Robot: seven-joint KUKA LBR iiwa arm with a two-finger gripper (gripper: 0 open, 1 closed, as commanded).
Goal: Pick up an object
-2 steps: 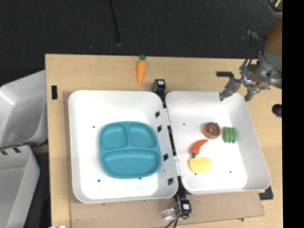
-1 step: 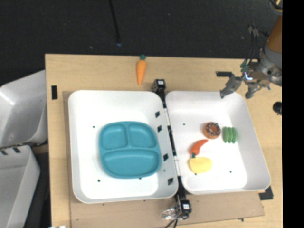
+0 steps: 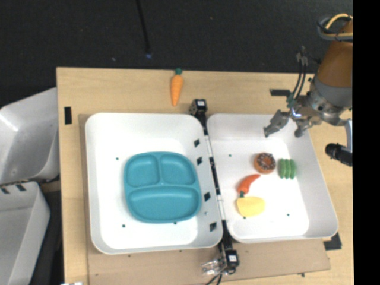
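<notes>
Objects for picking are gathered in the right bin [image 3: 309, 218], which is seen below the gripper [image 3: 287, 125]. Further off to the gripper's left, a blue divided plate [image 3: 161, 186] is held in the left bin [image 3: 98, 218], and a toy carrot [image 3: 176, 88] is left on the tabletop [image 3: 119, 88] beyond the bins. Nearest below the gripper, a yellow piece [image 3: 250, 205], an orange-red pepper-like piece [image 3: 249, 183], a green ridged piece [image 3: 287, 168] and a small brown round piece [image 3: 265, 162] are clustered, some touching. The gripper is seen spread apart, with nothing between its fingers, hovering over the bin's far edge. A good grasp would likely be helped by one piece being singled out, the green one perhaps, the jaws being centred over it before descent, so that neighbours are not nudged. No readable writing or brand can be made out.
</notes>
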